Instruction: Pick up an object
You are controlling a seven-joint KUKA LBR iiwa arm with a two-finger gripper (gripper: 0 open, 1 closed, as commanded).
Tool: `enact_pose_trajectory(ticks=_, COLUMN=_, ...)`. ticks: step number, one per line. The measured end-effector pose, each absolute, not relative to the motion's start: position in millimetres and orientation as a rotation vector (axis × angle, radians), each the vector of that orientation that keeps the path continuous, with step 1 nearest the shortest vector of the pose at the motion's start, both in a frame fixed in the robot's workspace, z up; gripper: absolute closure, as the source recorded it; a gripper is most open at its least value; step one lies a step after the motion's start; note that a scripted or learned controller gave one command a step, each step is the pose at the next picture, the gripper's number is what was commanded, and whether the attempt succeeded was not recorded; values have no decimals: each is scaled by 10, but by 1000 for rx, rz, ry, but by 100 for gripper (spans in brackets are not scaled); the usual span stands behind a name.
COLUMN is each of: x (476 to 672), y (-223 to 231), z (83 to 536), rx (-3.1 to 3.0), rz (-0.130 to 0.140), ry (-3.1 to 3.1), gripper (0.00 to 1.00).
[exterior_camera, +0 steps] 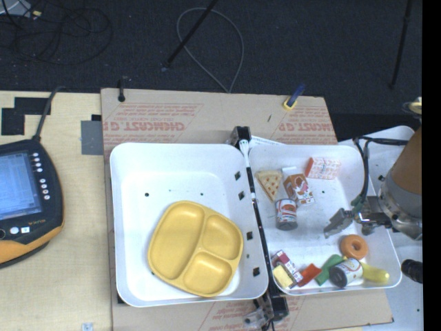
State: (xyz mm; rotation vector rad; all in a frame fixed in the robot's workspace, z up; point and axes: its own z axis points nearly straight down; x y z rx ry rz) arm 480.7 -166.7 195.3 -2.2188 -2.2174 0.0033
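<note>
The arm entered from the right, most of it cut off at the frame edge, with just a slice of its orange band visible. Its gripper point(344, 221) hung low over the right bin point(348, 158), and the dark fingers point(337, 223) stood apart with nothing between them.

The toys in that bin lay in two loose groups. Near the divider sat a wedge-shaped cracker point(269, 183), a small can point(286, 214) just below it, and a red-and-white packet point(298, 188) beside them; its print was too small to read. A pale red-checked box point(323, 167) lay toward the far wall. Along the near wall, a doughnut point(354, 246) rested just below the gripper, apart from it. Below the doughnut, a jar point(346, 273) lay on its side, touching a green piece point(332, 261) and a yellow one point(376, 275), both partly hidden and hard to identify. Further left were a red piece point(311, 273) and a yellow block point(282, 276) with a small wrapped thing point(285, 262) on it.

The left bin point(138, 164) held a yellow divided plate point(195, 247). A control tablet point(24, 195) sat on the bench at far left, cut off by the edge.
</note>
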Motion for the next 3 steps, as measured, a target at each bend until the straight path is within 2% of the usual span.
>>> enact_pose_trajectory(ticks=1, x=5423, y=-1102, z=832, rx=-2212, rz=5, ry=-2223, gripper=0)
enact_pose_trajectory(ticks=3, x=6407, y=-1217, z=847, rx=-2207, rz=18, ry=-2201, gripper=0)
